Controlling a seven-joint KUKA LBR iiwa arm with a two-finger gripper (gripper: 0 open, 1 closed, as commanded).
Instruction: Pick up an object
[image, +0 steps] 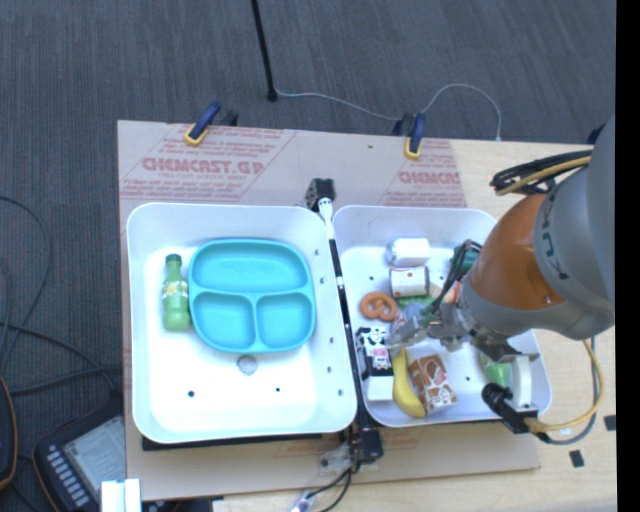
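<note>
My gripper (418, 327) hangs low over the middle of the right bin (372, 228), below the grey wrist and its orange band (505, 265). It sits just right of a brown pretzel (378, 306) and just above a yellow banana (404, 386) and a brown snack packet (432, 381). A black-and-white patterned item (375, 351) lies to its left. Nothing shows between the fingers. The arm hides part of the bin's right side.
In the right bin's far part lie a white box (409, 249) and a small labelled box (408, 282); a green object (497, 373) sits near the right wall. The left bin (141, 340) holds a blue divided plate (250, 296) and a green bottle (176, 293).
</note>
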